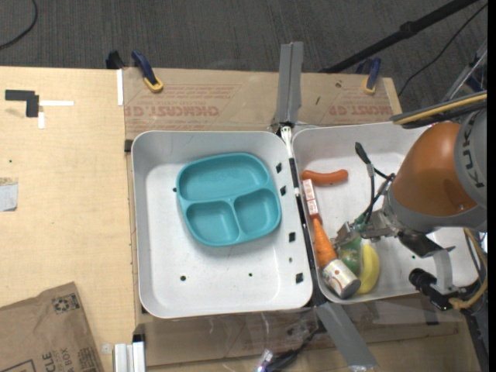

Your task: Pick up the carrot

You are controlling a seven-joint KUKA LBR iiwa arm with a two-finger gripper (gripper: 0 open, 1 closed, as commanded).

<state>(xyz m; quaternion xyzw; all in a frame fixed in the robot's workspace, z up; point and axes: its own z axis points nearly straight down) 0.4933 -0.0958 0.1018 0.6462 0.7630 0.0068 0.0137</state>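
Carrot (322, 241) in the right bin (341, 147), close along its left wall, long axis running nearly up-down in the view, tilted slightly so the lower end leans right. Upper end touching a small red-and-white packet (309, 196); lower end meeting a can (340, 277) lying on its side. Sausage (325, 177) above, near the packet. Banana (370, 268) and something green (350, 256) beside the can, partly hidden. Gripper (359, 229) low over that cluster, just right of the carrot; claw too cluttered and blurred to tell whether released or clenched. Teal divided plate (229, 198) in the left bin (155, 231).
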